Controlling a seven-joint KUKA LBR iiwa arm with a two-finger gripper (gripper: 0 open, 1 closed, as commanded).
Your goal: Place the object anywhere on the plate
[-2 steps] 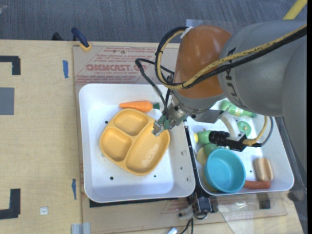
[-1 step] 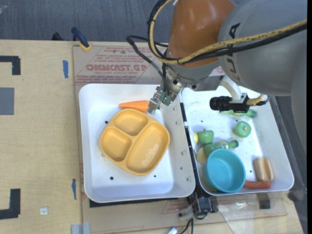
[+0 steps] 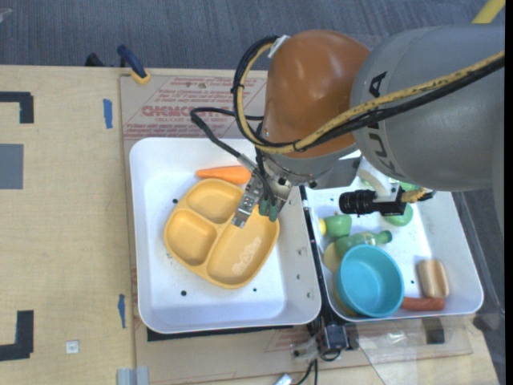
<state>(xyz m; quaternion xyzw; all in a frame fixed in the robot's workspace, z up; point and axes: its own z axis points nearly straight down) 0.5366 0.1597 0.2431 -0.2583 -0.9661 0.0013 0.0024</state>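
The likeliest object for the task is the small orange plastic toy carrot [image 3: 224, 173], which lies flat on the floor of the left white bin [image 3: 152, 239], touching or just beside the upper edge of the yellow three-compartment plastic plate [image 3: 210, 243]. Only part of it is visible; its thicker end runs under the arm. It looks light, stiff and smooth, so it will probably slip if pinched near the tapered tip. A grip across the thicker middle, square to its length, seems safest. It lies low against the bin floor, so the fingers must come right down beside it.

The claw [image 3: 256, 205] hangs over the plate's upper right rim, near the carrot but not on it. Nothing visible sits between its fingers, and I cannot tell whether they are apart or together.

The right white bin [image 3: 469, 283] holds a blue plastic cup [image 3: 370, 281], a toy hot-dog bun [image 3: 433, 277] and green toy pieces [image 3: 338, 225]. Both bins rest on the pale wooden worktop [image 3: 64, 215].
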